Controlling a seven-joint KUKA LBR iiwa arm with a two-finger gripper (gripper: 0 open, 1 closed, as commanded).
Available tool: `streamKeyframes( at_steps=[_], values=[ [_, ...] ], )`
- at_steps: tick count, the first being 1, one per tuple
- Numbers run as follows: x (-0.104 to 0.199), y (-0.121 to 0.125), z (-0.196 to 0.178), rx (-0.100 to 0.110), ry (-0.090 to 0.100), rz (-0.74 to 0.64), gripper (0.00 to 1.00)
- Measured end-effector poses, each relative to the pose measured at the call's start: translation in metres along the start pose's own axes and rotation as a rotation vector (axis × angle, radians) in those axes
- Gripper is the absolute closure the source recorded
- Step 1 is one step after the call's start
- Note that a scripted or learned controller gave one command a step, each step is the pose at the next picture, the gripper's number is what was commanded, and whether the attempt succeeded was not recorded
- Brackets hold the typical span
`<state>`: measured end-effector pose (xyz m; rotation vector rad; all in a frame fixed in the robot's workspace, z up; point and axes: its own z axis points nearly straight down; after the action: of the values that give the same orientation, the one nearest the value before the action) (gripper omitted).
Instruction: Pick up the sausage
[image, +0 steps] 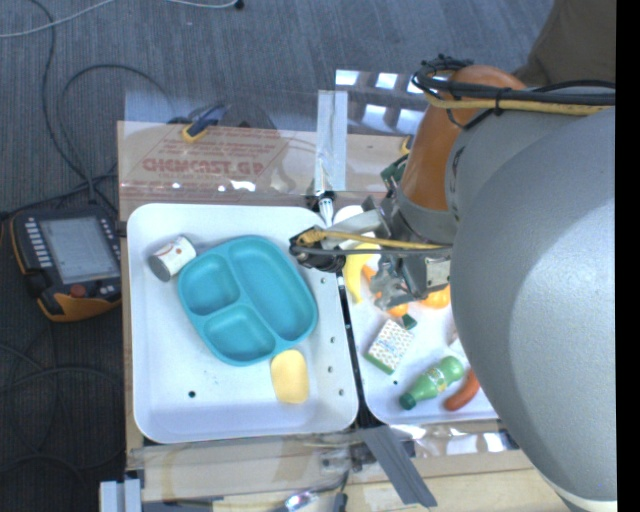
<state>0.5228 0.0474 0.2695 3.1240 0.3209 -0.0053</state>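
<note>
The sausage (462, 396) is a reddish-orange link lying in the right bin (372, 398) near its front edge, partly hidden under the arm's grey bulk. A green bottle (433, 383) lies right beside it on the left. My gripper (388, 284) hangs over the back left part of the right bin, well behind the sausage and apart from it. It hovers over some orange and yellow pieces (432, 297).
A small patterned box (390, 346) lies between the gripper and the bottle. The left bin (170, 400) holds a blue divided plate (247, 298), a white cup (172, 257) and a pale yellow item (290, 377). The arm covers most of the right bin.
</note>
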Motion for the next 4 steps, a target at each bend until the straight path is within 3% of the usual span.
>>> streamKeyframes(
  at_steps=[1, 2, 3, 4],
  values=[
    [-0.035, -0.025, -0.042, -0.001, 0.0, -0.131, 1.0],
    [-0.041, 0.001, 0.042, 0.0, -0.003, -0.319, 1.0],
    [-0.048, 0.041, -0.028, -0.002, 0.0, -0.328, 1.0],
    [-0.047, 0.031, 0.041, -0.001, -0.004, 0.002, 1.0]
  ],
)
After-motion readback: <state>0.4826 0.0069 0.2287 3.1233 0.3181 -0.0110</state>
